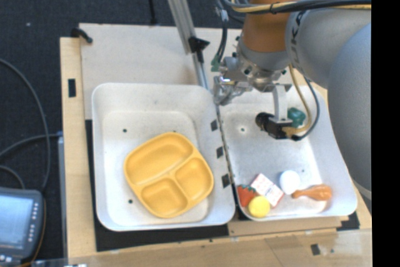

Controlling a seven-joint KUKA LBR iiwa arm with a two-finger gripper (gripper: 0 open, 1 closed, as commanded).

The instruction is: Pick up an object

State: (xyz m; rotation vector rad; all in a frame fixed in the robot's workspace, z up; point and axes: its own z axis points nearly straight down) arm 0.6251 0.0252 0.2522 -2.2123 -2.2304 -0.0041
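Gripper point(225, 92) hangs at the upper middle of the frame, over the far end of the wall the two bins share. Whether it is spread or closed I cannot tell, and nothing shows in its grasp.

Any loose object would serve the task. The yellow ball point(259, 206) looks a fair choice. It lies in the lower left corner of the right bin point(325, 153), close against the near rim. It seems small, light and smooth, probably a toy, so it may roll or squirt out of a pinch. A grip across its widest part, coming straight down, looks safest. The corner leaves little room on the rim side.

From the gripper, the ball lies well apart, toward the bottom of the frame and a little to the right.

A red and white block point(264, 186) touches it from above, and a red piece point(245, 195) sits just to its left. A white ball point(289, 181) lies near, to the upper right. An orange piece point(312, 192) stretches to the right of that. All of these crowd the bin's lower edge and could be knocked on the descent. The upper floor of this bin is bare of loose things.

Over the wall, the left bin point(125, 103) holds a yellow tray point(169, 173) with three compartments, lying flat, wide and thin-rimmed, harder to pinch.
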